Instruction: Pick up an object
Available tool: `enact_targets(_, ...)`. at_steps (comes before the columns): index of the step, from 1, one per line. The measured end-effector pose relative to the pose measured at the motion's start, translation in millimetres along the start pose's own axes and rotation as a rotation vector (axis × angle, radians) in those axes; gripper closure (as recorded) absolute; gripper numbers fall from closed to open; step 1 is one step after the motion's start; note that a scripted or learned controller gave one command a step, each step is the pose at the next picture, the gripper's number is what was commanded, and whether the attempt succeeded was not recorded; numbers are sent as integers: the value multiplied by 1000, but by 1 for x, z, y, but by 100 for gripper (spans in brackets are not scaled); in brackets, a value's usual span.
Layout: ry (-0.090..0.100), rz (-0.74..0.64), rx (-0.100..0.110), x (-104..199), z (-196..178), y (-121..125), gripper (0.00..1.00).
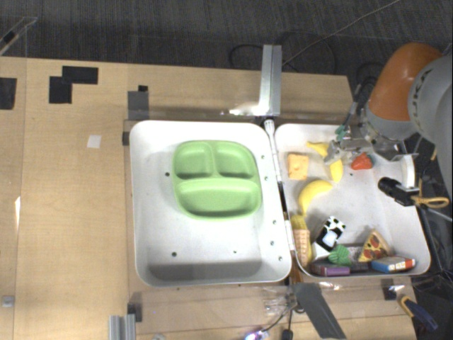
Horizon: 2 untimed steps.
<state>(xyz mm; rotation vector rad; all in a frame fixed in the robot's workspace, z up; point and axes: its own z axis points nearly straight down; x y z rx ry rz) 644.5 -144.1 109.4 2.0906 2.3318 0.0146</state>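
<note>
From my seat I see the arm (417,94) cut off by the right edge, its wrist covering part of the right bin (425,243), and the small objects (354,261) heaped along that bin's near wall overlap too tightly to name

We can read no text, label, brand, number or sign anywhere in this view. The black squares (73,81) on the desk (64,211) are plain shapes without lettering. The blue and red item (391,264) at the near edge of the right bin (417,227) may carry printing, but it is too small and blurred for us to make out any characters. The black-and-white toy (329,233) bears only patches, not letters. The green divided plate (214,178) in the left bin (152,211) has no marking that we can see.
</note>
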Motion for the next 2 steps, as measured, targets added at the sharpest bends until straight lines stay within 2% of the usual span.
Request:
enact_targets(1,0,-1,-6,1,-12,2,100)
enact_targets(2,-1,176,6,55,-99,33,100)
